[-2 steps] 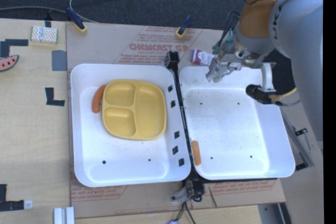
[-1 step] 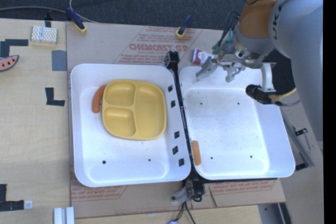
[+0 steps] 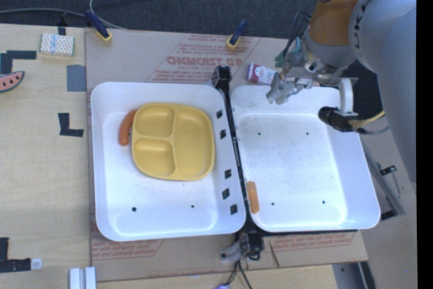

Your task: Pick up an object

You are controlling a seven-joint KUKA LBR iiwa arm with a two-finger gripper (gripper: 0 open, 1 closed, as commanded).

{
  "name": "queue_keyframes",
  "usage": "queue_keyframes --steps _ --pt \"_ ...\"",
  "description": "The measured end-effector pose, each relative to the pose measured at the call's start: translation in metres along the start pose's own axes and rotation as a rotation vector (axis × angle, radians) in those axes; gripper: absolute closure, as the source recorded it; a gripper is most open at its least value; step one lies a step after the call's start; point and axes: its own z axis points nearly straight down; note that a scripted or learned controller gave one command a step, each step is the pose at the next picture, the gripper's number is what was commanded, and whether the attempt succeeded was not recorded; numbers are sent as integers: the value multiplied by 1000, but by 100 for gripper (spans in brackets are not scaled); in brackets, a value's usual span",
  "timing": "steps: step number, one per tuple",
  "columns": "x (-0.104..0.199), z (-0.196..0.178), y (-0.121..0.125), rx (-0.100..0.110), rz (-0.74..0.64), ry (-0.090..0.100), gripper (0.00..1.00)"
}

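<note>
**Bench top and what rests on it**

A light wooden bench is seen, with a sheet of brown cardboard laid across it. Places are given from the left white bin, which sits on the cardboard. Just to its right, touching along a black clipped seam, the right white bin is placed. Beyond the left bin's far edge, two blue-and-yellow clamps are fixed at the cardboard's far border. Far to its upper left, a small patterned sponge-like block lies on the wood, with a watermelon-slice toy below that. Black tape marks are stuck just left of the bin.
</note>
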Motion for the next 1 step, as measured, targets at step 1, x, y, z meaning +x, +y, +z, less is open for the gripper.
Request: queue_keyframes --steps 1 --pt "0 0 0 0 0 0 0"
